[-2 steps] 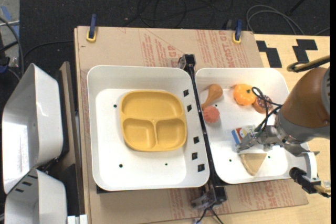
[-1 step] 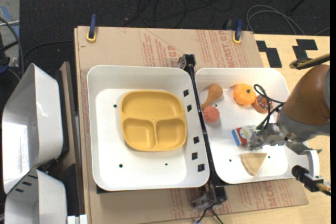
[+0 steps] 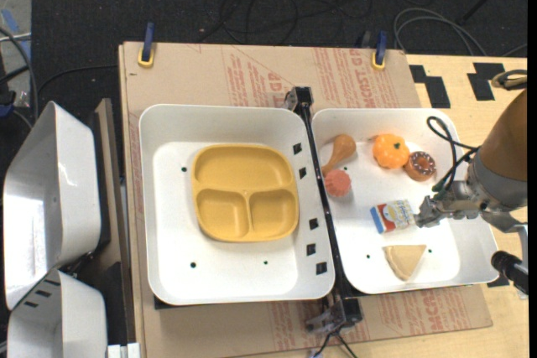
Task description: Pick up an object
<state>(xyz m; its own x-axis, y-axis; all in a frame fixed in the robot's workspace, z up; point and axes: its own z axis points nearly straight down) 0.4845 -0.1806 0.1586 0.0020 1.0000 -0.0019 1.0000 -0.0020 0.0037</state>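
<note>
Jaws at the small blue-white-red carton's right end; grip state unclear. Carton lies flat, long axis left-right across the right white bin.

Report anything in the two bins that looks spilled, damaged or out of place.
Nothing stands out. The yellow divided tray sits flat in the left bin. In the right bin, the toy foods lie apart and intact, with the gripper beside the small carton.

It looked like a robotics lab: two white bins sat on a cardboard sheet held by clamps, loose cables trailed over dark carpet, beside a grey-and-orange arm.
</note>
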